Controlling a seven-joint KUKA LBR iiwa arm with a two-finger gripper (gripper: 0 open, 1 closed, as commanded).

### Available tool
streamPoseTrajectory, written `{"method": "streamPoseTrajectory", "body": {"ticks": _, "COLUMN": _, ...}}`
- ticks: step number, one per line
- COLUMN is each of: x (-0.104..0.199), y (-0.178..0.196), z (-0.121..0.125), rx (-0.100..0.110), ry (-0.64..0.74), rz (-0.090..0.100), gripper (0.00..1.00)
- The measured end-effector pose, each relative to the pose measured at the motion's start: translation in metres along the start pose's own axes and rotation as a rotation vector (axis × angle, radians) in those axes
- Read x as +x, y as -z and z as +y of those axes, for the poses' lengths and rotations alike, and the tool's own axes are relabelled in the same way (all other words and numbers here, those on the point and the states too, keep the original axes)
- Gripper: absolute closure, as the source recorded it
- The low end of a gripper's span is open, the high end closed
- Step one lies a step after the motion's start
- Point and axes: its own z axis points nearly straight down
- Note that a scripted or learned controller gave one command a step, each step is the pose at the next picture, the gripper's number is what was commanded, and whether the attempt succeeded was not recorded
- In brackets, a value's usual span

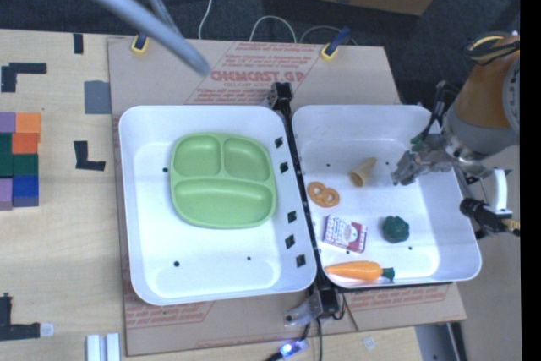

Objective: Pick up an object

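Holding 5 items — right bin (439, 182)

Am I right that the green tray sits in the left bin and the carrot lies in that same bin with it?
Not quite. The camera view shows the carrot in the right bin, along its near edge. The green tray does sit in the left bin.

Tray (224, 180) in left bin (139, 207) (carrot (355, 270) right).
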Motion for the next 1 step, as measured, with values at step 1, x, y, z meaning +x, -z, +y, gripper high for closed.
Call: {"method": "streamPoseTrajectory", "body": {"ticks": 1, "x": 0.0037, "y": 0.0552, "z": 0.0099, "rx": -0.002, "ry": 0.001, "rz": -0.001, "gripper": 1.00}}
